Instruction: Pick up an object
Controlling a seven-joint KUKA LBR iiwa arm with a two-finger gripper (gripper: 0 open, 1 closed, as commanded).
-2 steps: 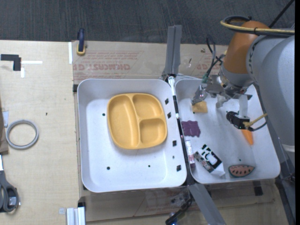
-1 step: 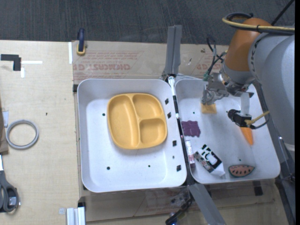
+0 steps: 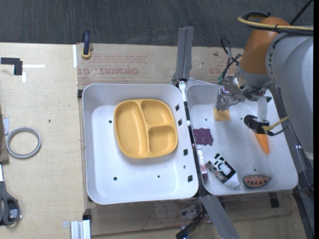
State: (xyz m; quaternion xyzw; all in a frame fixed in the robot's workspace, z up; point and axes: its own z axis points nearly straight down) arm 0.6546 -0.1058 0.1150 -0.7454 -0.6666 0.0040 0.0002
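We judge the small yellow block [image 3: 223,115], at eleven o'clock in the right bin [image 3: 279,183], light and stiff, best pinched across its flat sides, though we cannot tell whether the jaws of the gripper [image 3: 225,103] just above it are released or clenched.

**End effector low over a yellow block in the right bin**

The arm [image 3: 279,59] reaches in from the right, its end effector [image 3: 225,102] down at the far end of the right bin [image 3: 279,180], right above a small yellow block [image 3: 222,115]; whether it touches the block is hard to tell from this angle. Also in that bin lie a purple piece [image 3: 203,136], an orange carrot-like piece [image 3: 262,142], a black-and-white packet [image 3: 222,169] and a watermelon-slice toy [image 3: 256,180]. The left bin [image 3: 99,183] carries a yellow divided plate [image 3: 146,128]. On the table [image 3: 40,93], well left of the bins, rest a grey ring [image 3: 22,142] and scissors [image 3: 9,208].
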